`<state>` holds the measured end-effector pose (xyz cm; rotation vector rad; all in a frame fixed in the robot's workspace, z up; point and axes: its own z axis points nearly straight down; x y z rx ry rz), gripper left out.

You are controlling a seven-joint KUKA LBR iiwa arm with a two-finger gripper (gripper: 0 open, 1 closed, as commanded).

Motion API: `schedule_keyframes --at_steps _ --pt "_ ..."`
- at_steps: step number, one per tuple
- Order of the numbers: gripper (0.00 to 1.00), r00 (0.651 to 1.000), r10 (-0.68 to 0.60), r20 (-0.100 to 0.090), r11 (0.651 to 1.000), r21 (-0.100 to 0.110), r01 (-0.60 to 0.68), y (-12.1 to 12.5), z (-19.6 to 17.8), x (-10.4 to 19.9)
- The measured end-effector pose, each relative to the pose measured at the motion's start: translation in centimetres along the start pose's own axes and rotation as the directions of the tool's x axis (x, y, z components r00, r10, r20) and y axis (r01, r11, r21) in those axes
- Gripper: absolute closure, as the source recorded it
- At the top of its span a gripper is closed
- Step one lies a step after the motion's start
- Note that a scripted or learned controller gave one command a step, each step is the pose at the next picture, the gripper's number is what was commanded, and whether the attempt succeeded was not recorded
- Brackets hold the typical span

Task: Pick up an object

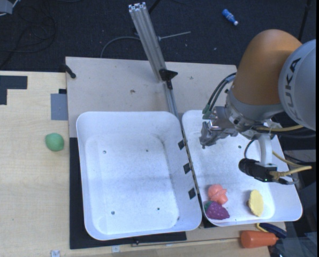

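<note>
In the right bin (288, 210) lie an orange-pink toy (217, 193), a purple bunch of grapes (217, 211) touching it, and a yellow lemon-shaped piece (255, 202). My gripper (206, 137) hangs over the upper left part of that bin, well above and behind these objects. Nothing shows between its dark fingers. The orange band and grey wrist cover the bin's far right corner.
The left bin (95, 127) sits beside it, joined by black clips along the shared edge. A green ball (54, 142) rests on the bench at the left. An orange carrot-like toy (258, 238) lies outside the right bin's front. A metal rail (151, 42) slants behind the bins.
</note>
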<state>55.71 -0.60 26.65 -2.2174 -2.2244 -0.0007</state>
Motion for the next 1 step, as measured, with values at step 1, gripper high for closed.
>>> schedule_keyframes --at_steps 1 --pt "1.00 1.000 0.000 0.000 1.000 0.002 0.000 0.36 1.77 5.70"
